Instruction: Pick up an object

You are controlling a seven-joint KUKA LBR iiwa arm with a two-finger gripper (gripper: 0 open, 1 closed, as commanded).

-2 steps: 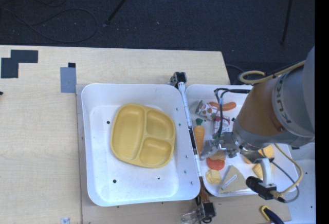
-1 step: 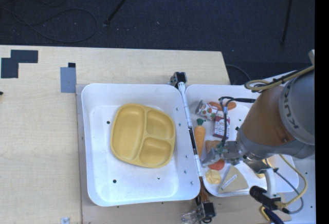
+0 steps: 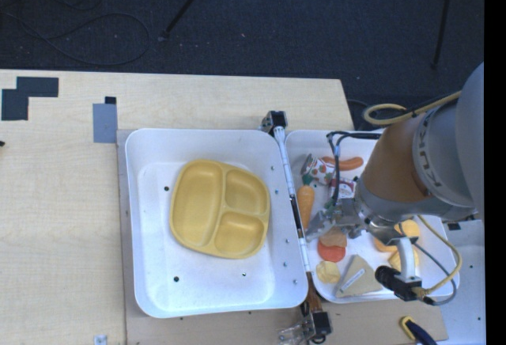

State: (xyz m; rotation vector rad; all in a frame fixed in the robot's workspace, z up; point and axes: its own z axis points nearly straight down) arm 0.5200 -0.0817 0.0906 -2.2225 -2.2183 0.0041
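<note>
I see the wooden tabletop (image 3: 55, 201) carrying two white bins. The left bin (image 3: 150, 288) holds a yellow divided plate (image 3: 219, 207). My arm (image 3: 419, 165) reaches over the right bin (image 3: 296, 147), the end effector (image 3: 336, 213) low among toy food: carrot (image 3: 305, 205), sausage (image 3: 349, 163), red disc (image 3: 332, 252). I cannot tell its state. No writing is legible.
</note>
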